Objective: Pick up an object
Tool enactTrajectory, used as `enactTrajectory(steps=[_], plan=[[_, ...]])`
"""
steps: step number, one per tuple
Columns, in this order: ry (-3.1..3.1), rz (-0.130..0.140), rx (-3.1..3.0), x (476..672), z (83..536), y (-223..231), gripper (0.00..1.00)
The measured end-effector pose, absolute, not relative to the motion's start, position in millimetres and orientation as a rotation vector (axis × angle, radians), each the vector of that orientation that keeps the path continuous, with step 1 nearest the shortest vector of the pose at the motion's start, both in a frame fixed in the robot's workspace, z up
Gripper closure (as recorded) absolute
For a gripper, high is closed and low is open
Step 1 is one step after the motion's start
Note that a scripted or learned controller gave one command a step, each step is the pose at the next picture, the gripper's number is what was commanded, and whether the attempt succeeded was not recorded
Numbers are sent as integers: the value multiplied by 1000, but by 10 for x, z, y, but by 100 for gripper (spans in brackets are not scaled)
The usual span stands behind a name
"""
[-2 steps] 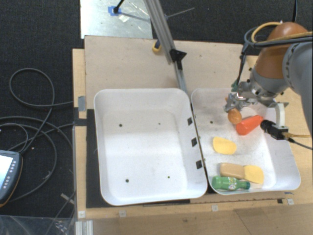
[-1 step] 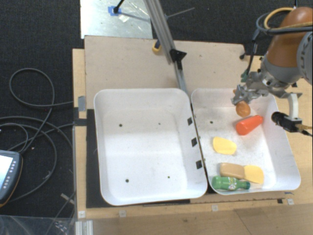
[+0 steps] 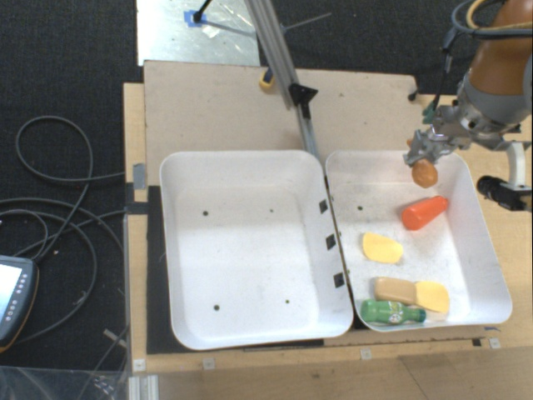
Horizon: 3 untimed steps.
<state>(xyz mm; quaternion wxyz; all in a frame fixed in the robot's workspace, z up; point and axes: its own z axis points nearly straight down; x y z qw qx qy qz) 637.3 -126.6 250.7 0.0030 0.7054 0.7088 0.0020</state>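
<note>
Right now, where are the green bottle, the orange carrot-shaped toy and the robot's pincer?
Green plastic bottle (image 3: 391, 312): camera view, middle of its body.
Orange carrot-shaped toy (image 3: 425, 212): camera view, middle of its length.
Pincer (image 3: 423, 162): camera view, between its fingertips, above a small brown rounded object (image 3: 425, 174).

- A single camera looks down from above the bench (image 3: 275, 107) at a slant, its foot towards the near edge of the bench and its gaze tilted away towards the far floor.
- It stands far enough off to take in both bins whole: the left bin (image 3: 179, 182) sits at the middle of the picture, and the right bin (image 3: 487, 248) lies just beside it, nearer the right edge.
- Beyond the left bin a metal pole (image 3: 275, 40) rises towards the lens.
- To the left of the left bin lie dark floor and cables (image 3: 58, 173).
- The arm (image 3: 500, 65) enters above the right bin's far corner.
</note>
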Motion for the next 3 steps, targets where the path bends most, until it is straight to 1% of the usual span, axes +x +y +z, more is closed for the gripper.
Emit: enactTrajectory(steps=[1,2,3], plan=[[2234,3,2211,6156,2521,-679,100],[2235,3,2212,5983,2569,-138,100],[2235,1,2212,5815,2393,382,100]])
